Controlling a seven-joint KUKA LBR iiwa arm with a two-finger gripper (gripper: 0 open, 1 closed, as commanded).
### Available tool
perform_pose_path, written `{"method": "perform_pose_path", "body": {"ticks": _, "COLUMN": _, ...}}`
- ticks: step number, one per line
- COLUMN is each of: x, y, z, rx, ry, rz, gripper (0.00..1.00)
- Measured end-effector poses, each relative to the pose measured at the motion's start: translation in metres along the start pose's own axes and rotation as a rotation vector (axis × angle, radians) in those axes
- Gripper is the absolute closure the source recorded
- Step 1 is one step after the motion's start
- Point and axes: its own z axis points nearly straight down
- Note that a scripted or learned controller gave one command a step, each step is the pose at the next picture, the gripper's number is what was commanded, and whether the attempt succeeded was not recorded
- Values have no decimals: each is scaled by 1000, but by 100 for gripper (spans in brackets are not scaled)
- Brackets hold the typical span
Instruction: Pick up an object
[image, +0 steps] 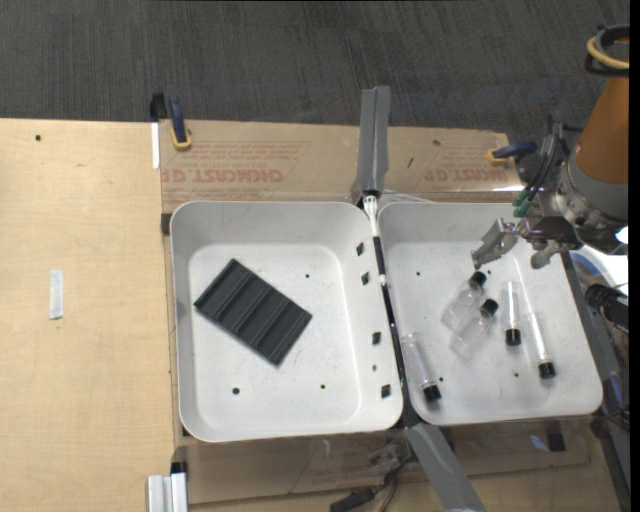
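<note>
Several clear plastic tubes with black caps lie in the right bin (570, 400): one (420, 366) near its left wall, two (512, 314) (538, 348) side by side toward the right, and a small clear vial (466, 303) between them. A black ribbed block (252, 311) lies tilted in the left bin (200, 225). My gripper (518, 250) hangs over the far right part of the right bin, just above and behind the tubes. It stands open, with nothing between its fingers (492, 243).
A grey divider bar (374, 140) runs between the bins at the back. Clamps (176, 124) (508, 153) hold the cardboard behind the bins. The wooden bench top (80, 300) spreads to the left, bearing a small grey strip (56, 295).
</note>
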Motion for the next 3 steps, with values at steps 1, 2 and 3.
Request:
{"method": "perform_pose_path", "body": {"ticks": 1, "x": -28, "y": -1, "z": 95, "rx": -1, "ry": 0, "rz": -64, "gripper": 0}}
{"method": "perform_pose_path", "body": {"ticks": 2, "x": -78, "y": -11, "z": 191, "rx": 1, "ry": 6, "rz": 35, "gripper": 0}}
{"method": "perform_pose_path", "body": {"ticks": 3, "x": -82, "y": -9, "z": 178, "rx": -7, "ry": -1, "rz": 40, "gripper": 100}}
